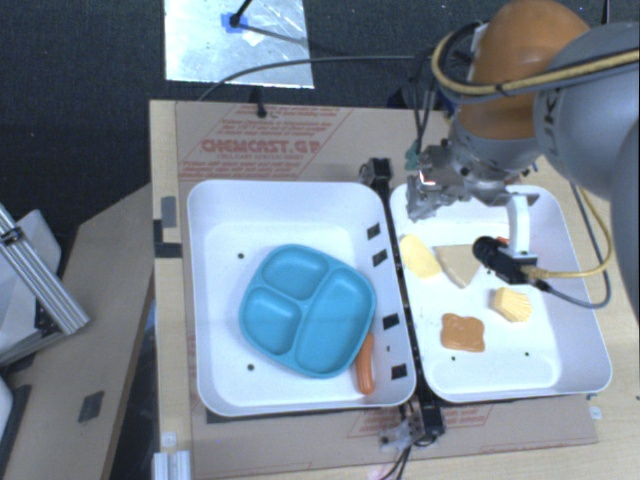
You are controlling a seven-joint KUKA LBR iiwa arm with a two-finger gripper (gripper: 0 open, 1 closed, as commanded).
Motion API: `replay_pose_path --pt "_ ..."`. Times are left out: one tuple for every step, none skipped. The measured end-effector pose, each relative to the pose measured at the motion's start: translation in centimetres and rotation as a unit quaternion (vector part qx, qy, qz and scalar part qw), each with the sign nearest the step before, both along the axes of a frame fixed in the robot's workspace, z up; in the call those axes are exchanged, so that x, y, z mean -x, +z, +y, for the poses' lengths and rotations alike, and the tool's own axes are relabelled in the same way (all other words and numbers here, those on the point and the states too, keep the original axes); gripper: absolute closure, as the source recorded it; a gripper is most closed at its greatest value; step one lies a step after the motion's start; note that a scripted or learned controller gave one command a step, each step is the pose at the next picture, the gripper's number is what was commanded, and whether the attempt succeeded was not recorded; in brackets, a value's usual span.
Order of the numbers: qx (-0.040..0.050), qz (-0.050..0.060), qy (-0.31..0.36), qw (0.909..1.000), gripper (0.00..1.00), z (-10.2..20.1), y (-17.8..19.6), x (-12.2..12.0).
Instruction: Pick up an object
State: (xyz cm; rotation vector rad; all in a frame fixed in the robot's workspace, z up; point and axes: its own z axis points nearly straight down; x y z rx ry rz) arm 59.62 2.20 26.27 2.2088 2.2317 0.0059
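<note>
While the grey arm with its orange band [520, 58] hangs over the right white bin [575, 358] | gripper [432, 196] at its far-left corner, can't tell its state | pale yellow wedge [419, 256] just below it | orange chunk [463, 332] nearer front

The bench [130, 268] is a flat tan surface. A brown cardboard sheet [265, 138] printed with red lettering lies on it. Two shallow white bins rest on the sheet, touching along their inner walls: the left bin [215, 218] and the right bin [575, 353].
</note>
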Motion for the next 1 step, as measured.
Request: replay_pose_path --pt "0.0 0.001 0.0 1.0 1.0 5.13 -1.99 -1.54"
